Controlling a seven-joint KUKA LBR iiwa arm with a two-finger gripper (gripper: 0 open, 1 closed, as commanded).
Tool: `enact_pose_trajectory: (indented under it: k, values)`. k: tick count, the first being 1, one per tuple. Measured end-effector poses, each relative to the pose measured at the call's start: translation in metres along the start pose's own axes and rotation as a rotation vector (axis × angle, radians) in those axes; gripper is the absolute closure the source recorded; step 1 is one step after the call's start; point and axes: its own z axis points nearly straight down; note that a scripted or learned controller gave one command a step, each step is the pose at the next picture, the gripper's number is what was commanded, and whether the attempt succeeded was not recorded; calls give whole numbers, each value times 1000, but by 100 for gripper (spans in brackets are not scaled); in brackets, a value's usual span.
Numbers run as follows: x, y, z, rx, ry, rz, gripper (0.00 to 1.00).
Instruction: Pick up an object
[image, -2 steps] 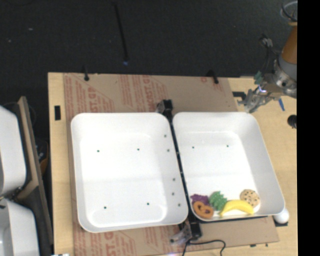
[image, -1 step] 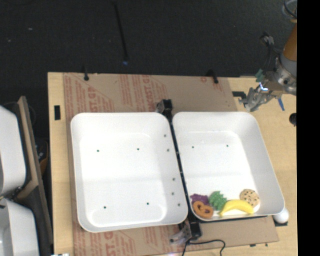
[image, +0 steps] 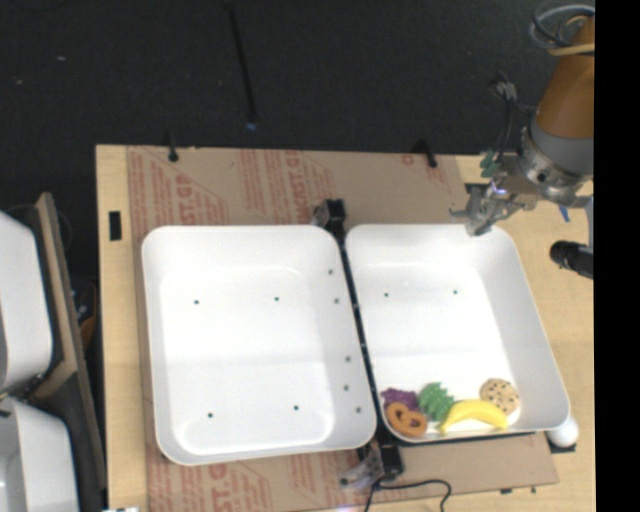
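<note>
Along the near edge of the right bin (image: 500, 290) lie several small toy foods: a purple grape bunch (image: 398, 398), a brown pretzel (image: 406, 421), a green leafy piece (image: 436, 399), a yellow banana (image: 472, 415) and a round cookie (image: 499, 396). My gripper (image: 483, 216) hangs over the far right corner of that bin, well away from the toys, and nothing shows between its fingers. The arm with its orange band (image: 566, 95) comes in from the upper right.
The left bin (image: 240, 340) lies beside the right one, with a black clip (image: 330, 213) at their far junction. Both rest on a cardboard sheet (image: 220, 185) on the bench. White containers (image: 20, 290) stand at the far left, and a small white object (image: 564, 433) lies near the right bin's near corner.
</note>
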Motion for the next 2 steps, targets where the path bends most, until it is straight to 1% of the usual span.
enact_pose_trajectory:
  k: [2]
  values:
    - [93, -51, 32, 2, 1, 0, 100]
